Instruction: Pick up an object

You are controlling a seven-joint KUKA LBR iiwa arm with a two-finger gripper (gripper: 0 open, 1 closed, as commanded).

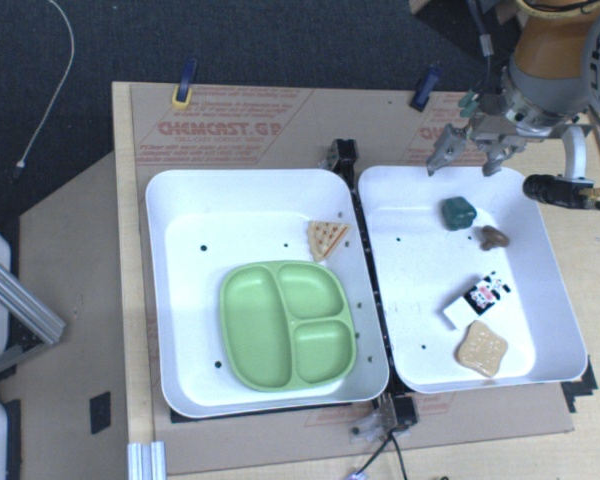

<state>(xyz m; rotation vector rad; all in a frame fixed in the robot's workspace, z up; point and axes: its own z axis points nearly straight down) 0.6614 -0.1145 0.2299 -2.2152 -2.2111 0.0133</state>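
Note:
My gripper (467, 157) hangs above the far edge of the right bin (410, 268), fingers spread apart with nothing between them. Just below it in that bin lies a teal block (458, 212), and beside that a small brown lump (494, 235). Nearer the front sit a black-and-white patterned block (479, 299) and a tan toast-shaped piece (481, 349). The left bin (180, 268) holds a green divided plate (286, 323) and a waffle wedge (326, 238) near its right wall.
Both bins rest on a cardboard sheet (240, 128) held by blue clamps (185, 84) at the back. A black cylinder (560, 190) juts in at the right beside the right bin. A metal rail (15, 298) lies off the bench at left.

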